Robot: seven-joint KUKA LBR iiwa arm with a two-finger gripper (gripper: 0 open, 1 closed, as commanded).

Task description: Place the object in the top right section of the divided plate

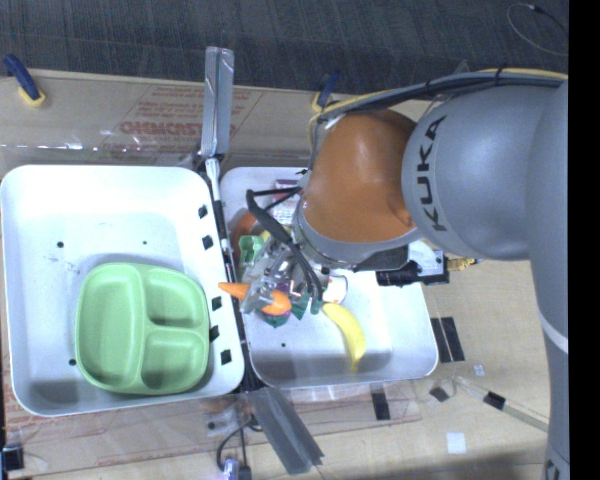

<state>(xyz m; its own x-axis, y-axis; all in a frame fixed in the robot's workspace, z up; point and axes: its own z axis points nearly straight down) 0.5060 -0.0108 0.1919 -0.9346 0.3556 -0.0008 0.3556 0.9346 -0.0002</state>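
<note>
Two bins side by side, the divided plate in the left one

The divided plate (142, 326) lies in the left bin (40, 218). Right of the plate, in the right bin (405, 353), the banana (348, 334) lies, the carrot (236, 290) between them.

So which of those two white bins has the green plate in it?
The left bin. The green divided plate lies in its lower part, while the right bin holds a banana and other small items under the gripper.
</note>
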